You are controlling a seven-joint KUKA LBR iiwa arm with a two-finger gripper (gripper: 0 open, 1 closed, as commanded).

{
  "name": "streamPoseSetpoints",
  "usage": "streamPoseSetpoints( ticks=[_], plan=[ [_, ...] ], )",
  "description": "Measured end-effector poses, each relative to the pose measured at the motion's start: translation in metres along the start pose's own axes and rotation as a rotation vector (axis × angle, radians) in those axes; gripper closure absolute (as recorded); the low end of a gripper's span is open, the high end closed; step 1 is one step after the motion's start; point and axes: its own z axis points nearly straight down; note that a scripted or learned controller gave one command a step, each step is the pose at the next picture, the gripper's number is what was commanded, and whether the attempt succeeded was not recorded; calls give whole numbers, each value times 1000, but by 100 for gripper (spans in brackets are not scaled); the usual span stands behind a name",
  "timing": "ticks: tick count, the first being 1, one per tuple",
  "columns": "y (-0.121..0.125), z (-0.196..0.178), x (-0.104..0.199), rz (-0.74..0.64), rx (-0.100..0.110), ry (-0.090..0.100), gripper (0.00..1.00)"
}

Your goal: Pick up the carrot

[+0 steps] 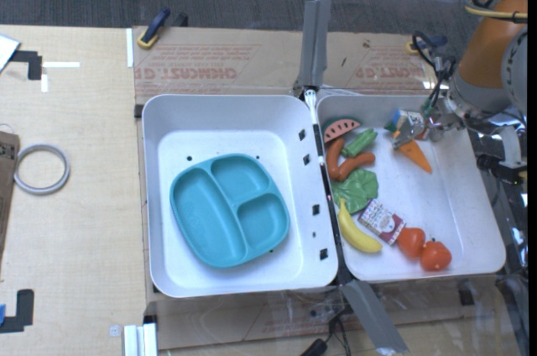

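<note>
Though the grey two-finger gripper (417, 133) hangs touching the short orange plastic carrot's (415, 154) blunt end, I cannot tell its state. The carrot's long axis slants away from it, tip toward the right white bin's (475, 203) far side wall.

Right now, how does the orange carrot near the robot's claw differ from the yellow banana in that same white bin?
The small orange carrot is a short straight cone; the yellow banana is longer and curved. The carrot lies toward the far right of the right-hand white bin, next to the gripper; the banana lies near the bin's left wall, touching a green leafy piece. Both look like toy food and rest on the bin floor.
</note>
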Motion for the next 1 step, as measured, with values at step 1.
streamPoseSetpoints(
  ticks=[1],
  plan=[
    [-2, -8, 1, -4, 8, 2, 100]
  ],
)
